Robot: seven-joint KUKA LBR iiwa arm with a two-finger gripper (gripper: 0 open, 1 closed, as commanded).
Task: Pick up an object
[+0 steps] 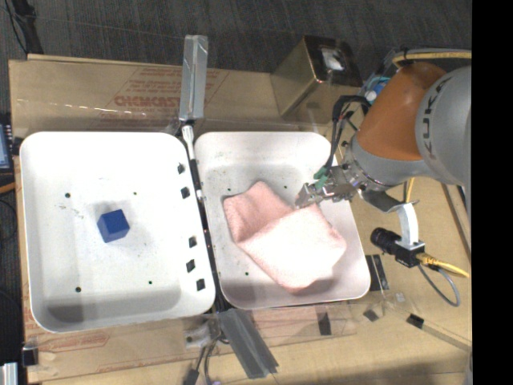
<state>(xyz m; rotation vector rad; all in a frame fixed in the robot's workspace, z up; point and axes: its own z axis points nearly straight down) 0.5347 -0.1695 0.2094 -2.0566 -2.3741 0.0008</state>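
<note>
Pink cloth (284,235) — it lies crumpled in the right bin (264,147), spread from the bin's middle toward the near-right corner, one end folded up toward the centre divider. My gripper (314,192) sits just above the cloth's upper right edge, near the bin's right wall. Whether it is parted or closed I cannot tell from this angle; nothing shows between it, so I claim no hold.

Handling judgement: soft, light, limp. It will not resist a pinch, but it will drape and sag once lifted, and a shallow bite on a single layer may slip free. Best purchase looks to be a raised fold or the thicker bunched part near the middle, not the flat thin margin against the bin floor.

Alternative target — a small blue cube (114,224) in the left bin (48,155), well apart from me, alone on the white floor. Rigid, probably light, with flat opposite faces to close on. It is the farther reach; the cloth is right beneath me.
</note>
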